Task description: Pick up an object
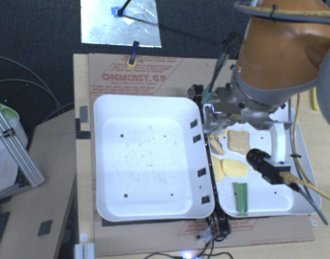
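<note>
The left bin [143, 155] sat alongside, probably the drop side. The gripper [212, 122] hung low at the right bin's [262, 201] left wall. The wrist hid it, so I could not tell whether it was spread or pressed together. Beside it lay a pale slice [215, 144], likeliest target, then a yellow disc [235, 169], toast [238, 141] and a green block [240, 196], all loose for picking.

Your arm [290, 61] shows you a bulbous, glossy orange band [278, 36] above a grey ring [262, 94], with a thin dark cable [294, 14] looped across the top.
</note>
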